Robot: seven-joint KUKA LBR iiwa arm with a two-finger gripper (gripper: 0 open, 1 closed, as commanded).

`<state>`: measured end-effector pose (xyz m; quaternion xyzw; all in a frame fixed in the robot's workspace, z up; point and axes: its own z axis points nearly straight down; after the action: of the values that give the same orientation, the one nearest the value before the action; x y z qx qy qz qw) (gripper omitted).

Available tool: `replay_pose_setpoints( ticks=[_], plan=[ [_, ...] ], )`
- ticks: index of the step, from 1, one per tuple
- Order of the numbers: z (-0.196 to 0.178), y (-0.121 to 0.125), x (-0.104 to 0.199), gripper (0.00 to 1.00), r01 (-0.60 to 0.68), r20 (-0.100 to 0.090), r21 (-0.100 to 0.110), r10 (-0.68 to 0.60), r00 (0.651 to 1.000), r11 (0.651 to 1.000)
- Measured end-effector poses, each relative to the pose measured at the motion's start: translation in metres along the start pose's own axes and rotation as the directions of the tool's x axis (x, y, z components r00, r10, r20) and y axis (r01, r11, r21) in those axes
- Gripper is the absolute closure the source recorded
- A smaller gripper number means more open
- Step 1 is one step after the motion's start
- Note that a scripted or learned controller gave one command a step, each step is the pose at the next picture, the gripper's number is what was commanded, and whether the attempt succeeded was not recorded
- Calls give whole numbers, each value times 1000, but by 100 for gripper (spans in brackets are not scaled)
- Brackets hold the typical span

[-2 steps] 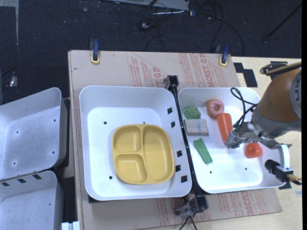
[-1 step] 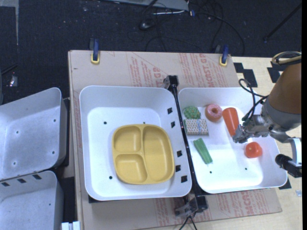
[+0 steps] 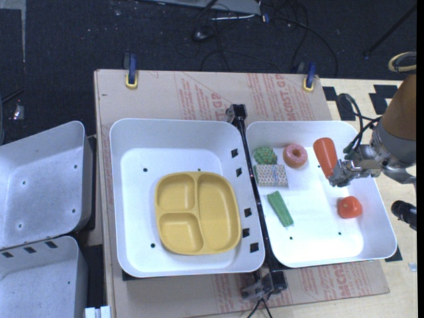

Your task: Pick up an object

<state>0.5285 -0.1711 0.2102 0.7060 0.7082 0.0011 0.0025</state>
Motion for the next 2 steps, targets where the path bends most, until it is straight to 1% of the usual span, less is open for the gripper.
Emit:
replay_pose_setpoints(
  ticks=[1,2],
  plan=[
    [-60,10,-2,100,0,1,-2,0,1000,1000],
    [-44,24,51,100,5,-3,6,-5,1000,1000]
  ],
)
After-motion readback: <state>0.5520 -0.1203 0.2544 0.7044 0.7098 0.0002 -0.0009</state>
